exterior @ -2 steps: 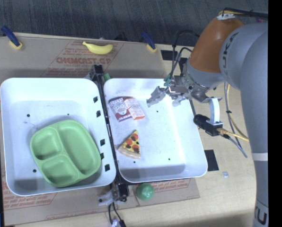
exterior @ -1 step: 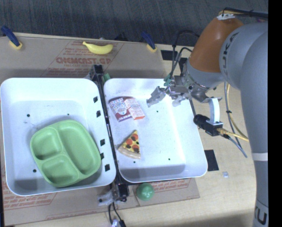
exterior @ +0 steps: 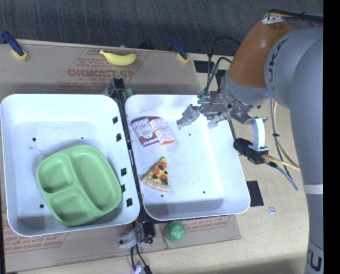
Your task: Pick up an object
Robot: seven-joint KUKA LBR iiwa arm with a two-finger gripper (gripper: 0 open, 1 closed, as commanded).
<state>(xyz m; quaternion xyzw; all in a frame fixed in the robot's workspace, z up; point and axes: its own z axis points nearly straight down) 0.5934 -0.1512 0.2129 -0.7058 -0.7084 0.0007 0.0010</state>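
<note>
We are hovering our hand (exterior: 194, 116) over the right bin (exterior: 230, 181); whether it is clenched we cannot tell. The pizza slice (exterior: 157, 175) is lying near the bin's left wall: light, stiff, probably slick, so we are favouring its thick crust edge.

We observed a smooth grey arm (exterior: 301, 113) with an orange band (exterior: 255, 53) above the wrist. Black and yellow cables (exterior: 281, 163) ran alongside it; the end fitting (exterior: 213, 112) was grey metal.
</note>
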